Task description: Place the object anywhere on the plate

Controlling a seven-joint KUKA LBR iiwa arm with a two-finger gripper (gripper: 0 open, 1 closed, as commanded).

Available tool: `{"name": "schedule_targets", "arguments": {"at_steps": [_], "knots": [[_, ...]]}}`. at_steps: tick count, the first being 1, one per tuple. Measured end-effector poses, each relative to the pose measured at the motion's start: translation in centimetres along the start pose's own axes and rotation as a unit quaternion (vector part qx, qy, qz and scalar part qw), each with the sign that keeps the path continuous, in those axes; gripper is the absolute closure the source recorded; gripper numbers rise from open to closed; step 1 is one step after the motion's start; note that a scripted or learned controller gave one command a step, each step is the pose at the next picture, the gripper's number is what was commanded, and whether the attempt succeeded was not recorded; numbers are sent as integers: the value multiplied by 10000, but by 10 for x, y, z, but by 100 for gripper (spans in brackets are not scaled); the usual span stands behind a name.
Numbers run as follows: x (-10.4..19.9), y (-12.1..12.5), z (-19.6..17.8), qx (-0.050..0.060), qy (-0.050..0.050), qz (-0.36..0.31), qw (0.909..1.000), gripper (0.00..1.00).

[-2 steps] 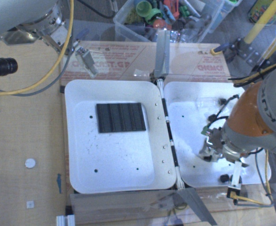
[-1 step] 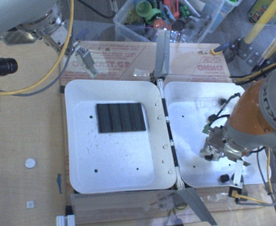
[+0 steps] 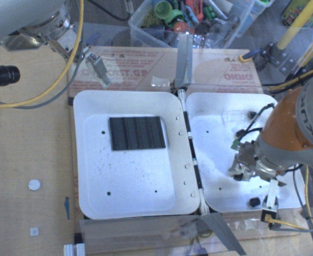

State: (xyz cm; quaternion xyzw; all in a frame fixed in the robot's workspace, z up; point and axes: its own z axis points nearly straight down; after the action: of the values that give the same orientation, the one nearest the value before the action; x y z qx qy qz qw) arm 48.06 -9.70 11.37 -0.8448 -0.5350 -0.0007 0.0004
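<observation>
The gripper (image 3: 245, 170) points down low over the right bin (image 3: 215, 137), in that bin's near right part, close to the white floor; from this slanting view above, its state cannot be told, nor whether it has anything in its grasp, as the wrist covers what lies under it. The arm (image 3: 285, 126) rises from it toward the right edge, its orange band just above the wrist. The bare floor of the right bin spreads pale to the left of the gripper. Just beside it, across the shared rims, lies the left bin (image 3: 92, 108), and in its far middle rests the plate (image 3: 137, 133), a dark ribbed rectangle lying flat, well apart from the gripper. Behind both bins a cardboard sheet (image 3: 129, 71) with red print lies on the bench (image 3: 23, 143), and farther back stands a clear tub (image 3: 145, 23) of coloured toys. A small white disc (image 3: 34, 184) lies on the bench left of the bins
</observation>
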Motion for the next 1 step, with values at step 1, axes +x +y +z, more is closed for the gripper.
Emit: {"name": "schedule_targets", "arguments": {"at_steps": [1], "knots": [[88, -43, -70, 7, -9, -964, 9953, 100]]}}
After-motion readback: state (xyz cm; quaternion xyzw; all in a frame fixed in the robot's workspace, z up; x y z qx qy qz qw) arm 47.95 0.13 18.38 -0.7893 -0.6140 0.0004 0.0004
